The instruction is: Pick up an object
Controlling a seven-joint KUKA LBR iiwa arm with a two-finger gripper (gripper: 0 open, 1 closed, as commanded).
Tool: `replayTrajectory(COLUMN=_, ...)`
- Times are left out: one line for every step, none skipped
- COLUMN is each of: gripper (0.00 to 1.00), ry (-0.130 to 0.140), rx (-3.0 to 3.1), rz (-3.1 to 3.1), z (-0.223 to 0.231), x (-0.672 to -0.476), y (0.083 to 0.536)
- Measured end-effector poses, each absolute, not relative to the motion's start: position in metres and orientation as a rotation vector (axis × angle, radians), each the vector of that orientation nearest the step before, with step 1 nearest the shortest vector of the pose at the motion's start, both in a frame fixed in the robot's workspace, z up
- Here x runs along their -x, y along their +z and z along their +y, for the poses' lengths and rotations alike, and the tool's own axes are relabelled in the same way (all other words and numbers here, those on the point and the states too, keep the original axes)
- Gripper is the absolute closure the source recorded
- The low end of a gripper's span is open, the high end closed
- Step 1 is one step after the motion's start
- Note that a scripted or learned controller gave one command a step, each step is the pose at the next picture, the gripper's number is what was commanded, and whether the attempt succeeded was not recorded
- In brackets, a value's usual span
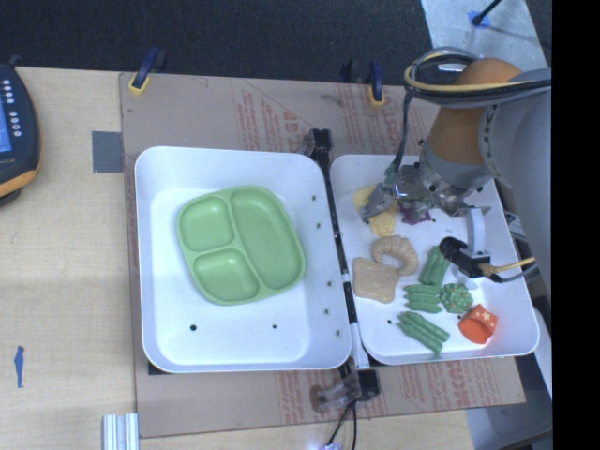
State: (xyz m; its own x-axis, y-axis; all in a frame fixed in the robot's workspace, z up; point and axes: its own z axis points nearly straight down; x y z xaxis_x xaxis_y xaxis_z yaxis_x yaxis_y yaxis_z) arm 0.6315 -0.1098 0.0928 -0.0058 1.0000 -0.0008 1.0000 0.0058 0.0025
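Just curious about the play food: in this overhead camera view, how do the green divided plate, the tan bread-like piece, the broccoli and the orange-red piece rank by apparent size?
Largest to smallest, as they look:
1. green divided plate, by far
2. tan bread-like piece
3. broccoli and orange-red piece: too alike to rank

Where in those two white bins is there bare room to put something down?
The left bin has bare floor around the green divided plate, widest along the near edge. The right bin is crowded: toy foods such as the pretzel, green beans and red piece fill it, with the gripper at the far end.
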Motion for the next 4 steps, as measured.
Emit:
replayTrajectory(gripper=0.0, ry=0.0, rx=-2.214, rz=2.227, z=-0.105, x=-0.658, y=0.093)
replayTrajectory(gripper=0.0, ry=-0.005, rx=-2.216, rz=2.231, z=-0.094, x=-0.656, y=0.092)
replayTrajectory(gripper=1.0, ry=-0.005, rx=-2.212, rz=2.233, z=-0.095, x=-0.657, y=0.104)
replayTrajectory(gripper=0.0, ry=-0.006, rx=-2.211, rz=2.235, z=-0.095, x=-0.657, y=0.104)
